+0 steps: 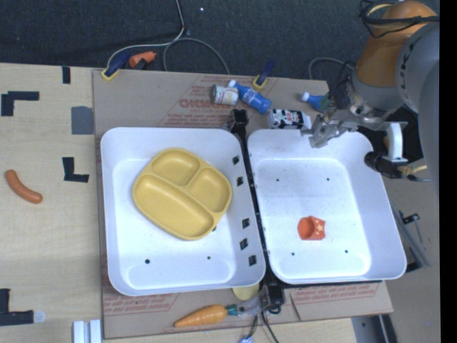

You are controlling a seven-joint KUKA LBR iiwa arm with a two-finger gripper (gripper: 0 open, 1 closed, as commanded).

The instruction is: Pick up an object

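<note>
Gripper [323, 135] parked over the far rim of the right bin [382, 191], probably to leave the view free; open or closed, cannot tell. Small orange object [311, 228] lying inside, well apart, untouched.

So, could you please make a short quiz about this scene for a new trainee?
1. True or false: the yellow divided plate lies in the left bin.
2. Which thing lies inside the right bin? A) the orange carrot B) the small orange-red object C) the sausage
3. Fill in: the end effector is above the right bin's ____ rim, apart from the small orange-red object.

Key: 1 true; 2 B; 3 far.
</note>
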